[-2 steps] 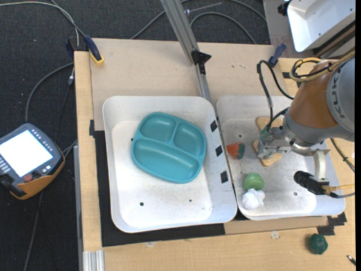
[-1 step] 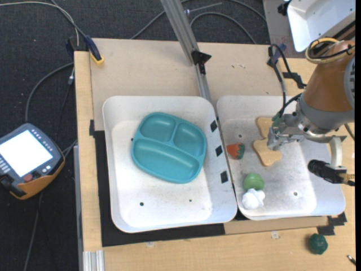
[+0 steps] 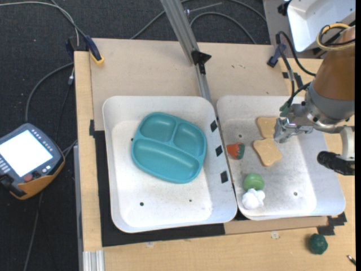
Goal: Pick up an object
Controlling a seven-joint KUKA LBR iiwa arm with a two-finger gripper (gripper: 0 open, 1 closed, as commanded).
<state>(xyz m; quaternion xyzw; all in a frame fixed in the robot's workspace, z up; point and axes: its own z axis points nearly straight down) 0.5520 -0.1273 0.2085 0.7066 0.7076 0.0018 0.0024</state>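
My gripper (image 3: 280, 133) hangs over the right bin (image 3: 299, 199), between two tan bread-like pieces. One tan piece (image 3: 264, 126) lies just to its left at the bin's back, the other (image 3: 267, 152) lies just below it. A red and green strawberry-like toy (image 3: 236, 150) rests by the bin's left wall. A green round toy (image 3: 254, 181) and a white lumpy toy (image 3: 253, 199) sit near the front left corner. The fingers point down and look close together, with nothing seen between them.
The left bin (image 3: 121, 208) holds a teal divided plate (image 3: 168, 147). A grey metal pole (image 3: 180, 21) slants down to the bins' shared edge. A dark green ball (image 3: 317, 243) lies on the bench in front of the right bin. A pendant (image 3: 25, 160) sits at far left.
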